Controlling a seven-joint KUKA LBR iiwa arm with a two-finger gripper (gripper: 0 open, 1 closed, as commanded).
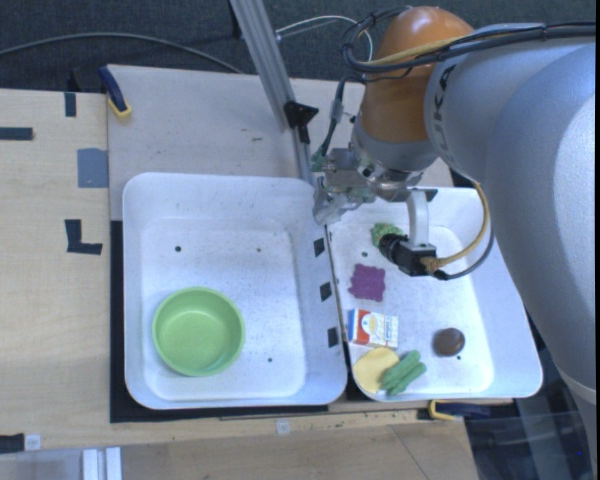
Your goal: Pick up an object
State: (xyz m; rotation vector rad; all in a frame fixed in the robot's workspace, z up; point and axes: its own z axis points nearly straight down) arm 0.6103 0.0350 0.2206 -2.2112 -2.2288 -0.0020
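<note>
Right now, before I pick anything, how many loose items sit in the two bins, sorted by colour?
Green: 3 - bowl, bean pod, small leafy piece
Purple: 1 - flat piece
Yellow: 1 - round piece
Brown: 1 - ball
White, red and orange: 1 - small carton
Total: 7

grey KUKA arm (520, 168) with orange band reaching in from 3 o'clock, two-finger gripper (332, 200) pointing toward 8 o'clock.
</note>
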